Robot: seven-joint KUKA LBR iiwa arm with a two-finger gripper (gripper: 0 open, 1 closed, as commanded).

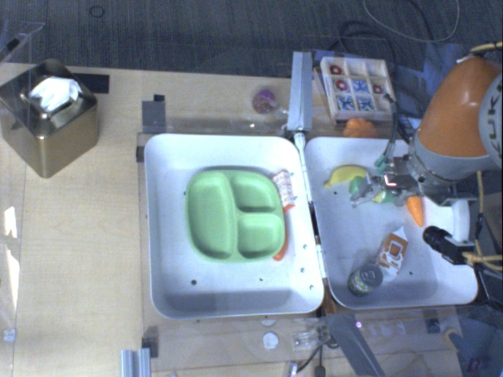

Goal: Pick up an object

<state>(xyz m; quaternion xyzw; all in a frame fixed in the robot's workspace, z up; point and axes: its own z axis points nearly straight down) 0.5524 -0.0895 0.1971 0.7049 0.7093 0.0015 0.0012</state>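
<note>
Camera view: gripper (376,188) low in right bin (440,289), fingers' spread impossible to tell, nothing seen held. Yellow banana (344,176) just left of gripper; orange carrot (415,209) just right. One small packet (393,251), one dark can (365,280) nearer front. Left bin (169,289): one green divided tray (234,214).

1. A robot lab or test bench: a pale wooden bench (71,234) carries two shallow white bins (169,289) fixed side by side.
2. Loose cables (409,10) trail over dark carpet (196,14).
3. Metal brackets (299,93) frame the bins.
</note>
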